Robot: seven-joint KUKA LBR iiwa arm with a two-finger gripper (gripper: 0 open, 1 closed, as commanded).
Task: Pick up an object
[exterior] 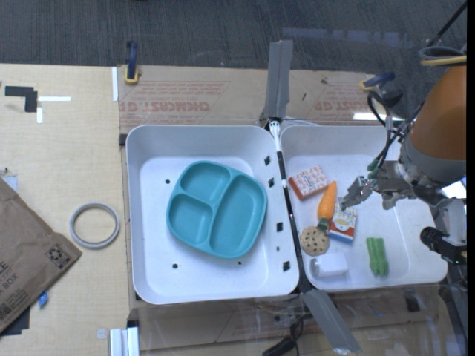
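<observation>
The claw (356, 193) hangs low in the right bin (423, 273), its fingers apart and gripping nothing. The carrot (326, 201) lies just to its left — long axis running up and down the view, slightly tilted. A small carton (343, 226) sits just below the fingertips, nearer still, so either looks within easy reach of a short descent.

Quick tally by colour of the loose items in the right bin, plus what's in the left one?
Right bin:
Orange carrot: 1
Green piece: 1
Red-and-white box: 1
Brown cookie: 1
White block: 1
Small blue-and-white carton: 1
Left bin:
Teal divided plate: 1
Total: 7
</observation>
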